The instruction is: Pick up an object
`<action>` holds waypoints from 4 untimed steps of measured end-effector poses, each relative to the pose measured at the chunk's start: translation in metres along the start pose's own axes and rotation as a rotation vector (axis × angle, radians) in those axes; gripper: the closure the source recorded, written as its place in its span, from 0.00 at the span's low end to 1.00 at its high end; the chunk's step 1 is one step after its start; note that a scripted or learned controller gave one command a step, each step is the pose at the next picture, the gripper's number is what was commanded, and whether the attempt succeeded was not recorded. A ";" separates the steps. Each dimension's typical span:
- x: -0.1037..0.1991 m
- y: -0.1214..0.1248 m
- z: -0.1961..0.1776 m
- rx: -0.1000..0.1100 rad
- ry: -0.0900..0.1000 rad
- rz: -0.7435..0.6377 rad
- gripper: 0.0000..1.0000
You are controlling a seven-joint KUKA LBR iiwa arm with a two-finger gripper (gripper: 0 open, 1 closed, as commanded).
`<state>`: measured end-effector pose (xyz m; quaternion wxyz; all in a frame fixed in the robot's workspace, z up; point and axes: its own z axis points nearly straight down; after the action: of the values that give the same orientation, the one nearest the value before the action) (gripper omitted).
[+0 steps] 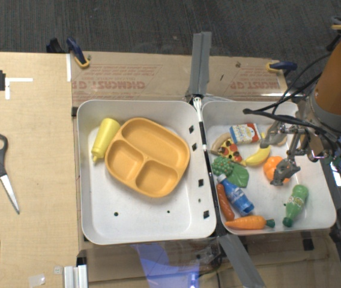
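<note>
**Scene.** Two white bins sit side by side on the worktop. Left bin [98, 221]: a yellow three-section plate [145, 156] and a yellow bottle [103, 138] touching its far-left side. Right bin [322, 218]: toy food, packed toward its left half.

**End effector.** The end effector [284, 170] hangs over the right half of the right bin, just above and against the orange fruit [272, 168]. Finger state: cannot tell; dark linkage and cables mask the tips. Nothing is visibly clamped.

**Candidate obj.** The orange fruit is nearest, mid-bin, touching the banana [257, 156] on its far-left side. Other items:
- snack box [244, 133], near the far edge
- pizza slice [226, 147], near the far-left corner
- green leafy item [231, 174], beside the left wall
- blue bottle [238, 198], beside a red sausage-like piece [223, 200]
- carrot [248, 222], along the near edge
- green bottle [296, 204], toward the near-right corner, standing apart

**Step in hand (judgement).** Descent/grasp approach on the orange fruit.

**Procedure notes.**
1. Centre the tips across the fruit's widest part; it's round, so an off-centre pinch will likely squirt it out.
2. Keep the banana side clear, or both may shift.
3. Lift straight up, slow.
4. Fallback: the green bottle has free space around it; grip across its body.
</note>
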<state>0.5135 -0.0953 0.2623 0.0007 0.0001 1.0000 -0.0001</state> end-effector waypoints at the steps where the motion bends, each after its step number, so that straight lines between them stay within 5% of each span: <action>1: -0.001 0.000 0.167 0.000 -0.001 0.026 0.00; 2: 0.005 0.002 0.170 0.000 0.000 0.260 0.00; 3: 0.000 0.000 0.170 0.000 -0.001 0.794 0.00; 4: -0.002 0.000 0.170 0.000 0.000 1.092 0.00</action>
<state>0.5162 -0.0954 0.0924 0.0008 0.5193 0.8546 0.0001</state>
